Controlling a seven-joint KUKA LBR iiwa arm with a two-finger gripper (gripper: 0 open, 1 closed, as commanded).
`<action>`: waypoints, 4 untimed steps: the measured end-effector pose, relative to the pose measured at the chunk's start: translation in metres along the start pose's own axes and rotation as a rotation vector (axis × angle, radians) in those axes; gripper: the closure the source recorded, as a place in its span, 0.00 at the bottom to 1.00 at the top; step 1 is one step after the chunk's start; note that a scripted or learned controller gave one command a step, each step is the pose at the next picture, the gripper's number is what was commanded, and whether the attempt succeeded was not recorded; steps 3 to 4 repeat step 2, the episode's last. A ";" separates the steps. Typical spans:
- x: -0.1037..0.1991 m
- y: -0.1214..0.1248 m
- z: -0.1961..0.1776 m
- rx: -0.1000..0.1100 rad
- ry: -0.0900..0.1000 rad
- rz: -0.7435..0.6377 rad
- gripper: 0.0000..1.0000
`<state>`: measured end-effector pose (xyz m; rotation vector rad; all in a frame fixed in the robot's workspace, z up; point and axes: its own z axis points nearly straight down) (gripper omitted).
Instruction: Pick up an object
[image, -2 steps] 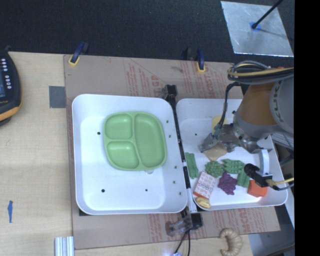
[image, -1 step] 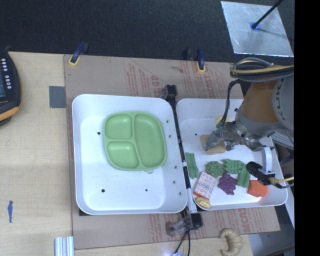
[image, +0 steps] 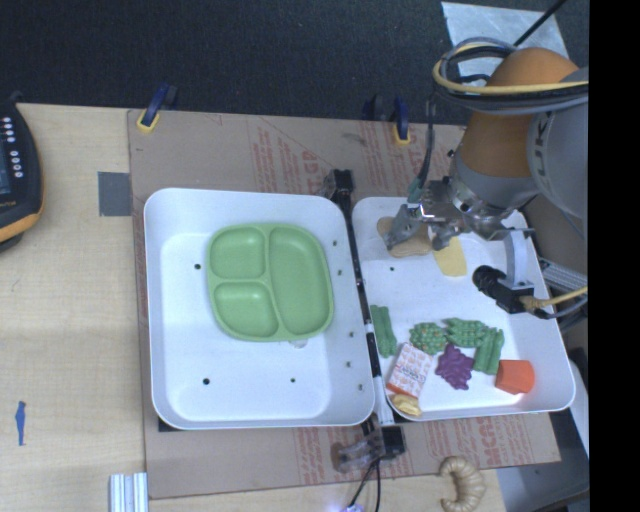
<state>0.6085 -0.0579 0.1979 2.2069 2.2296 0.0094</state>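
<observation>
The end effector (image: 418, 228) sat low over the far end of the right bin (image: 560, 400), at its back left corner, just above a tan flat piece (image: 398, 244); whether it was released or clenched could not be told. A pale yellow block (image: 452, 259) lay just beside it. Along the near edge of that bin lay a green bean pod (image: 382, 331), a green cluster (image: 430, 336), green beans (image: 482, 340), a purple bunch (image: 455, 366), an orange block (image: 515, 376) and a small printed packet (image: 409, 370). The left bin (image: 180, 400) held a green divided plate (image: 270, 281) near its far side. A curled tan object (image: 463, 483) rested on the table's near edge.
</observation>
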 end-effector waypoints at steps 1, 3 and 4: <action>0.068 -0.037 -0.066 0.006 0.002 -0.001 1.00; 0.115 -0.020 -0.030 0.015 -0.001 0.000 1.00; 0.115 -0.020 -0.030 0.015 -0.001 0.000 1.00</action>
